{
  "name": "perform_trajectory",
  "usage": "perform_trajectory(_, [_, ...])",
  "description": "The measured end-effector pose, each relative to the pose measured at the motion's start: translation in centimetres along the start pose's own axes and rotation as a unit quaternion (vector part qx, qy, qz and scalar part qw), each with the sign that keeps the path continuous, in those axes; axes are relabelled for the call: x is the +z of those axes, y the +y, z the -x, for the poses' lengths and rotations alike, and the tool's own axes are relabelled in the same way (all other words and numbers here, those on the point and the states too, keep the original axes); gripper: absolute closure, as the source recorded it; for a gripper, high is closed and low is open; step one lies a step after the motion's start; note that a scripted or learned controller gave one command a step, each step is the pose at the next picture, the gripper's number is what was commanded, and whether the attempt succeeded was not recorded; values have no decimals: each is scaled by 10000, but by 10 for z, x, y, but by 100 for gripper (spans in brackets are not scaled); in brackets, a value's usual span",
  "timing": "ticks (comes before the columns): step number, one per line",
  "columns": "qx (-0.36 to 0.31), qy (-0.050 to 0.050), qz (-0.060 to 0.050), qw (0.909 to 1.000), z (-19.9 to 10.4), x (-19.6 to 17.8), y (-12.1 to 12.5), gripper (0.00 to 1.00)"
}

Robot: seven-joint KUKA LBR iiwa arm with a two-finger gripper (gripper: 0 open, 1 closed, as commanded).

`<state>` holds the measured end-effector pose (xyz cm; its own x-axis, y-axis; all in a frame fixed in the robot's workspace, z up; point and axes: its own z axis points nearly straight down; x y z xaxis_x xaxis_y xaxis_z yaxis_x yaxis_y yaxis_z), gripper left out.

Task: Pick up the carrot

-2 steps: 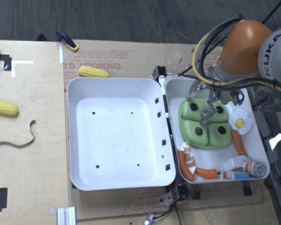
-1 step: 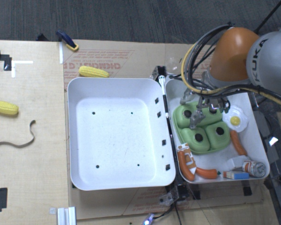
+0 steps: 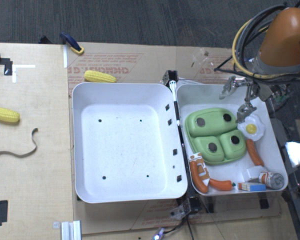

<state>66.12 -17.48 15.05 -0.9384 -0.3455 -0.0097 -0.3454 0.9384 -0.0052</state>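
Observation:
The carrot point(image 3: 253, 152), a short tapered orange piece, lies in the right bin point(image 3: 277, 144) near its right wall, just below a toy fried egg point(image 3: 251, 129). My gripper point(image 3: 238, 101) hangs over the bin's far right corner, above and slightly left of the egg. Its fingers point(image 3: 246, 111) stand open with nothing between them. The carrot is apart from the gripper, toward the bin's front.
Green moulded pieces point(image 3: 215, 134) fill the right bin's middle. Two orange sausages point(image 3: 210, 181), a small box point(image 3: 252, 186) and a bottle point(image 3: 271, 179) lie along its front. The left bin point(image 3: 80, 134) sits beside it. Corn cobs point(image 3: 100, 76) point(image 3: 4, 115) lie on the bench.

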Motion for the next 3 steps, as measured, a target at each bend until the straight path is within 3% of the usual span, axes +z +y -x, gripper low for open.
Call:
perform_trajectory(1, [907,0,1,9959,18,54,49,0])
perform_trajectory(2, [2062,-4,-12,9785,10,54,75,0])
perform_trajectory(3, [2052,-127,-54,9786,17,34,71,100])
